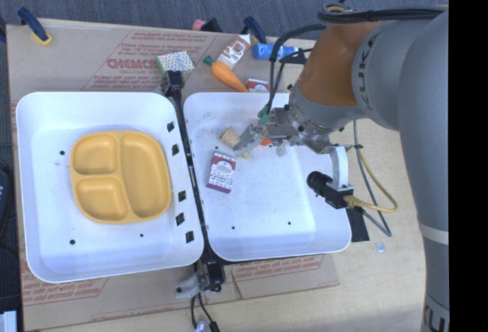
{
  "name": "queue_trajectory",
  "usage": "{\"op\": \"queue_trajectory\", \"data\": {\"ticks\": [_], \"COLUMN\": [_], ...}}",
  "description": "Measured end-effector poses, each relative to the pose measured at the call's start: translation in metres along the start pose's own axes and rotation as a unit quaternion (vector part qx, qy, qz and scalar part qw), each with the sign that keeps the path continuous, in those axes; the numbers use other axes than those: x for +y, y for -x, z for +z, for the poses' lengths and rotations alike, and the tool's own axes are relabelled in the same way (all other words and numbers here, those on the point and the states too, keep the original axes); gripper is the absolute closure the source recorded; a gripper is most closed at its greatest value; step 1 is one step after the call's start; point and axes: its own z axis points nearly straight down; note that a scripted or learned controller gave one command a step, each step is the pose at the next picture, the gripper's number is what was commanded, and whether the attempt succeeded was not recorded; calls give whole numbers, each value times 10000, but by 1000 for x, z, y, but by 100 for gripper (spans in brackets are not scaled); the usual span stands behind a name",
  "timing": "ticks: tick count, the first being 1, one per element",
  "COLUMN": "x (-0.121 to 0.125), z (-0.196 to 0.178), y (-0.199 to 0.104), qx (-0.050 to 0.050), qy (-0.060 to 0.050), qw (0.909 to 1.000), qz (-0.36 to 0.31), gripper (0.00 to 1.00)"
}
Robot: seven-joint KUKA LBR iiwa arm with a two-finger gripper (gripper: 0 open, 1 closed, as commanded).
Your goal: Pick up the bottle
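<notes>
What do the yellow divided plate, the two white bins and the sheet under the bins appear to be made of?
Yellow divided plate: probably moulded plastic, matte, with rounded compartment edges and one even colour.
Left bin and right bin: likely thin formed plastic, smooth, with soft rounded rims.
Sheet beneath: cardboard by its brown tone and red print.

One fixed camera looks down at a slant on both white bins (pixel 252 243), moderately close.
</notes>
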Motion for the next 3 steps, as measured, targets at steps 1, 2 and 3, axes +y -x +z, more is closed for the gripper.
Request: {"op": "queue_trajectory", "data": {"ticks": [1,2,3], "x": [22,78,94], "z": [107,5,6], "y": [-15,-27,-116], "qx": [-3,-2,2], "qy": [-2,11,4], "qw": [9992,9931,9639], "qz": [387,1177,2661], "gripper": [0,0,0]}}
